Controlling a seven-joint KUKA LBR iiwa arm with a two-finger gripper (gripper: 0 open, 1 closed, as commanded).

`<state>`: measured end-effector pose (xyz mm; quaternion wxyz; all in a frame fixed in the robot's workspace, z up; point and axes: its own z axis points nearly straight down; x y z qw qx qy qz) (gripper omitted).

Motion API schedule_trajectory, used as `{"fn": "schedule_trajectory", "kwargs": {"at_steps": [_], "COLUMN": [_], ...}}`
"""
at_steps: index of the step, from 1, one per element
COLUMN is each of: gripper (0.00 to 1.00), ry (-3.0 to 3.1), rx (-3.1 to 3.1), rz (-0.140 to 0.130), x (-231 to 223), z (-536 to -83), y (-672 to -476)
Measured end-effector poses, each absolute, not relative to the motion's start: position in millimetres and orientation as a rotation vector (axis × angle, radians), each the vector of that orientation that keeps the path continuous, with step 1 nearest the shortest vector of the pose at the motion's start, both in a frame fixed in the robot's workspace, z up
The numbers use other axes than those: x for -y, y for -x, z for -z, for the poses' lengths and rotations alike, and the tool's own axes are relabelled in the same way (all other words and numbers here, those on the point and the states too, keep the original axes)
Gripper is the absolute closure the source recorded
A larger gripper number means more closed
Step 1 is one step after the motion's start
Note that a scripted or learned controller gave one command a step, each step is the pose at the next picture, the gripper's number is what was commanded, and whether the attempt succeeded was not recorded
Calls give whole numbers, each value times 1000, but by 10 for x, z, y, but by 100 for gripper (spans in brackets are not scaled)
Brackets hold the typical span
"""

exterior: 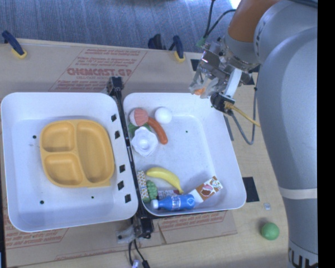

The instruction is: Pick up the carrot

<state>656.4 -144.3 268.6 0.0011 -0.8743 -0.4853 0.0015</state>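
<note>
The carrot point(159, 130), a short orange-red stick, lies in the far left part of the right bin point(212, 149), between a white egg point(163, 115) and a white fried-egg toy point(144, 142). My gripper point(204, 87) hangs over the far right rim of that bin, well to the right of the carrot and above it. A small orange speck shows at its tip, too small to identify. The grey arm with its orange band comes in from the upper right.
A pink-red round slice point(138, 116) lies beside the carrot. A banana point(164, 177), a blue bottle point(176, 202), a small carton point(207, 188) and a green can point(151, 191) crowd the near edge. The left bin holds a yellow divided plate point(77, 151). A green ball point(269, 230) rests on the bench.
</note>
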Motion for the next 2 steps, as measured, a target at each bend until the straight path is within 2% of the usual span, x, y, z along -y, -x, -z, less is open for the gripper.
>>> {"fn": "schedule_trajectory", "kwargs": {"at_steps": [1, 2], "gripper": [100, 100], "ry": [2861, 3013], "rx": [1291, 884], "rz": [-4, -6], "x": [1263, 1948], "z": [-3342, -3688], "y": [-6096, -5850]}}
